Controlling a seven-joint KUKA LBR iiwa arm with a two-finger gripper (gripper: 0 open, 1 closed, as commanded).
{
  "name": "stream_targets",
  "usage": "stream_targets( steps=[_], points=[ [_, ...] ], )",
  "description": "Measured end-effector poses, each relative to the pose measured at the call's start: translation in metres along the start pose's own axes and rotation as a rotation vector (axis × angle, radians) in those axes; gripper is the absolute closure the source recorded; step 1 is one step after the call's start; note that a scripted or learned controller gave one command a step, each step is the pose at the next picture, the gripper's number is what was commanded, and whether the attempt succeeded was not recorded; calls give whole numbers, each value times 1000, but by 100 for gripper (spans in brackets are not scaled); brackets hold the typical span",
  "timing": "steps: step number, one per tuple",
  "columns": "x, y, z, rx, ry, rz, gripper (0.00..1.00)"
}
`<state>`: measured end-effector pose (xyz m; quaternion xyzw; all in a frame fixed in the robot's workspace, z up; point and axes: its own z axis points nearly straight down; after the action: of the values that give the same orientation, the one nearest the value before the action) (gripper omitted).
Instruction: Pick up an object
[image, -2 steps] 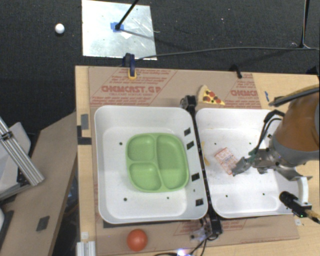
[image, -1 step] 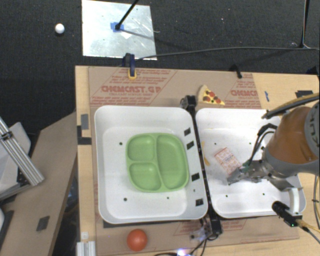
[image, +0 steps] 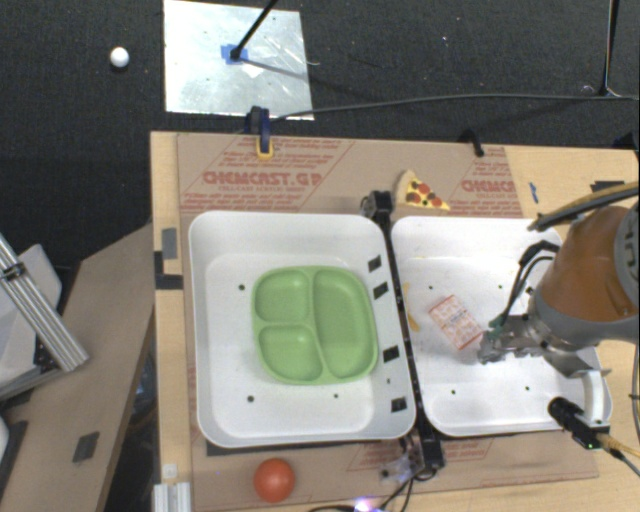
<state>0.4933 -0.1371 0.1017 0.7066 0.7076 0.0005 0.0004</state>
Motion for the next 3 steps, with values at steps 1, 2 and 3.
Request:
stream_targets(
  steps=[1, 2, 3],
  points=[
    [-3, 0, -43, -4, -2, -2, 100],
    [-7, 5, -107, -8, -3, -3, 100],
    [-5, 9, -171, -8, -3, -4, 100]
  ],
)
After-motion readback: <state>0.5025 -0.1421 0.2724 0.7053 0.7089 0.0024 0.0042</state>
